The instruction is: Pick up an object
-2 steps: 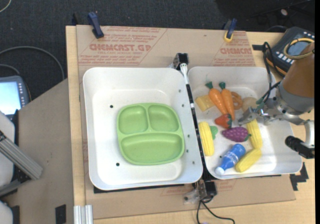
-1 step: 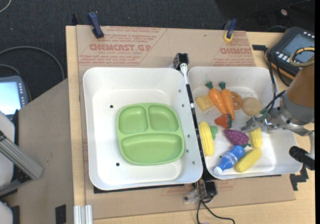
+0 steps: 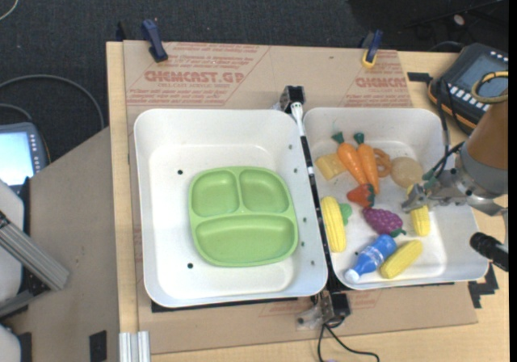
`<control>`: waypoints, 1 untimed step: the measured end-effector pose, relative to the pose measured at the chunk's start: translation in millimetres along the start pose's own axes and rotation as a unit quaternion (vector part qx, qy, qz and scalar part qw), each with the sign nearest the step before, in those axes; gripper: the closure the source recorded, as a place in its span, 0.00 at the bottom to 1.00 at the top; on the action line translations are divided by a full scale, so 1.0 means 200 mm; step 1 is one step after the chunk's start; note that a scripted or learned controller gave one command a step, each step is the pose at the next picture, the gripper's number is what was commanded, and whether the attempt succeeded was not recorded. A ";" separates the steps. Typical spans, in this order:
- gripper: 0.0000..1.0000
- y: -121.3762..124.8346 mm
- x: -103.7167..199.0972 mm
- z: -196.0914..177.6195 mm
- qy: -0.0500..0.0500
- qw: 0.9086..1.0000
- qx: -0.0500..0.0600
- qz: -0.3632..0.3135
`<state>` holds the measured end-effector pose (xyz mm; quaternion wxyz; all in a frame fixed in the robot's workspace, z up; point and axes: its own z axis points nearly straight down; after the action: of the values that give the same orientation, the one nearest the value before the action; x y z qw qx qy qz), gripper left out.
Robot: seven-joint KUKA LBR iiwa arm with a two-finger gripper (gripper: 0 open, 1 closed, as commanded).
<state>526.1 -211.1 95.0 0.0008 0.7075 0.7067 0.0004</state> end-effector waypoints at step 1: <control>1.00 0.19 0.31 0.06 0.000 1.000 -0.001 -0.004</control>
<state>563.4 -149.2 84.0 0.0013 0.7048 0.7094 0.0009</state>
